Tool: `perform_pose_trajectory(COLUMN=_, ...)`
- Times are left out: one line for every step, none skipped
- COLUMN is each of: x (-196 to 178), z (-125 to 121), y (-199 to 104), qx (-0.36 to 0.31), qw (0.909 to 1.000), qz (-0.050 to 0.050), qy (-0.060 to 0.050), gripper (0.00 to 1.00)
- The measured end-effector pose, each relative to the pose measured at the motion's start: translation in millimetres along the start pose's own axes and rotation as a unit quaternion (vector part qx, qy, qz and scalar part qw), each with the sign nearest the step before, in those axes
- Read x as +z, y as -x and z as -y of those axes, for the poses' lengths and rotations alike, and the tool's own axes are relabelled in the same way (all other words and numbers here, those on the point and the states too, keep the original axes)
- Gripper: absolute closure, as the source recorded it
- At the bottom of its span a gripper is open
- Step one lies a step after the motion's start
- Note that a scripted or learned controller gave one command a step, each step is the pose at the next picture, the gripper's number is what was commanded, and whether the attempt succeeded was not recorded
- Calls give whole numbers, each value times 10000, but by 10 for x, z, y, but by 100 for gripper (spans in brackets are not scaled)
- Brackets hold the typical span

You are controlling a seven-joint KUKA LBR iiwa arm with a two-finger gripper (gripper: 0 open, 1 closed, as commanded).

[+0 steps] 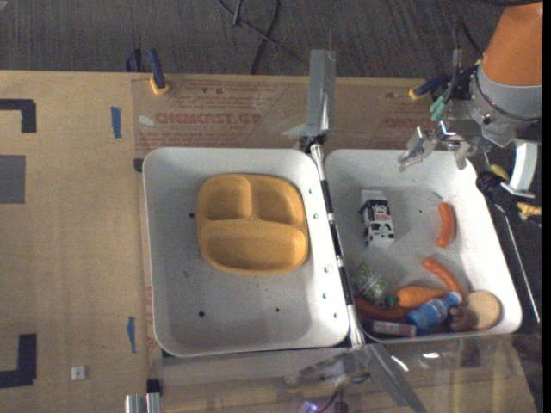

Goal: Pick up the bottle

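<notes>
A small blue bottle with a white cap lies on its side at the front of the right bin, among other toys. My gripper hangs over the far right corner of that bin, well away from the bottle. Its two thin fingers are spread apart with nothing between them.
Around the bottle lie a carrot, an orange sausage, a round bun, a red piece and a green item. A milk carton and another sausage sit mid-bin. The left bin bears a yellow divided plate.
</notes>
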State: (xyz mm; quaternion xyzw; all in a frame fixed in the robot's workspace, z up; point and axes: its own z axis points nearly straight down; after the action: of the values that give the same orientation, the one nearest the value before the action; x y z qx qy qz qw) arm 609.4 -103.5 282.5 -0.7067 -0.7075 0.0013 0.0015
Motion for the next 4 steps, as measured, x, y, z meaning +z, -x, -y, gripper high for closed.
perform_pose_trajectory(x=966, z=-385, y=-974, qx=-473, qw=9989, qz=0, qy=-1, gripper=0)
perform_pose_trajectory(x=999, z=-581, y=-886, qx=283, qw=9996, qz=4, qy=14, gripper=0)
perform_pose_trajectory(x=1717, z=-316, y=-89, qx=2150, qw=9766, qz=-4, qy=-18, gripper=0)
perform_pose_trajectory(x=1640, z=-318, y=-81, qx=2146, qw=9767, qz=-4, qy=-31, gripper=100)
